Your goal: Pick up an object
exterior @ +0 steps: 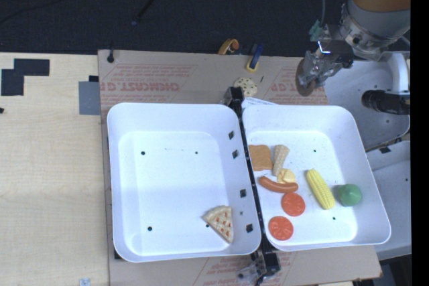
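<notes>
My gripper (310, 79) hangs above the bench just behind the right bin's (338, 116) far rim, well away from the toy food. In that bin lie a toast slice (260, 157), an ice-cream cone (279, 159), a sausage (277, 185), a corn cob (320, 188), a green round piece (348, 195) and two red slices (293, 204) (281, 228). A pizza slice (220, 222) rests in the left bin (167, 164) near its front right corner.
A cookie (245, 86) lies on the cardboard behind the bins. Near the board's back edge sit an orange ring (229, 46) and a blue-yellow clip (254, 57). A black divider (242, 164) runs between the bins.
</notes>
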### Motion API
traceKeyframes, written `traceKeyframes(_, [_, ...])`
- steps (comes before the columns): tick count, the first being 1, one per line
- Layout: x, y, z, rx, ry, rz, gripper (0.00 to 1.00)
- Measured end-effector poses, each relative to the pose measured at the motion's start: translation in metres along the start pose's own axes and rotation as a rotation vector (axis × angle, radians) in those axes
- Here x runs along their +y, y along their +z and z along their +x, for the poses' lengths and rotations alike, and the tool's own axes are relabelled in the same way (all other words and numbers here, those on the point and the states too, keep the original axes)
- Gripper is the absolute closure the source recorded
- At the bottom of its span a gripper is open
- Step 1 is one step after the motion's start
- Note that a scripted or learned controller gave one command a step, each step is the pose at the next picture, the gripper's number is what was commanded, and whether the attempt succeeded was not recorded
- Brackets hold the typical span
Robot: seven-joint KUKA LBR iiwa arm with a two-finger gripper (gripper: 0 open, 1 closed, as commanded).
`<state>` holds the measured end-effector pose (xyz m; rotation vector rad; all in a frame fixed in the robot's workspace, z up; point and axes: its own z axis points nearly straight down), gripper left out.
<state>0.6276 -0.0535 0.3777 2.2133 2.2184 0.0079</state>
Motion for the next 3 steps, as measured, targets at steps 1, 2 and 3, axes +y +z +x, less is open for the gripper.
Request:
traceKeyframes(1, [0.018, -0.111, 0.004, 0.000, -0.001, -0.002, 1.00])
traceKeyframes(2, [-0.056, -0.166, 0.002, 0.002, 0.000, 0.004, 1.00])
traceKeyframes(3, [-0.153, -0.163, 0.012, 0.003, 0.001, 0.010, 1.00])
